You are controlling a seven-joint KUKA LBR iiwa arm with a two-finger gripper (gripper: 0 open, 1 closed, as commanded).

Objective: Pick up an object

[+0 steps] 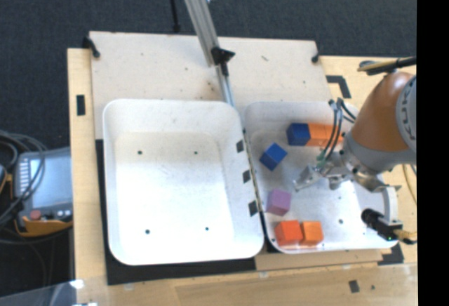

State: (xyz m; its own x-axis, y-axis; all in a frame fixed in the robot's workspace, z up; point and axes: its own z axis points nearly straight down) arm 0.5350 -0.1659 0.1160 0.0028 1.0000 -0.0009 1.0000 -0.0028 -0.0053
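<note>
The arm [382, 125] is a rounded, bulky shape: a broad orange band sits over a grey collar nearer the wrist, with a paler grey segment behind the band. Thin dark and green cables run down alongside the orange part. The gripper [311, 177] is a slim grey metal assembly, seemingly made of small brackets, though the picture is too coarse for detail.

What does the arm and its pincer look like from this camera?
The arm is a rounded, bulky body with a broad orange band above a grey wrist section. Thin cables, some greenish, run down its left side toward the pincer, which is a small grey metal piece with slim parts. A white bracket with a black fitting sits at the arm's lower right.
</note>
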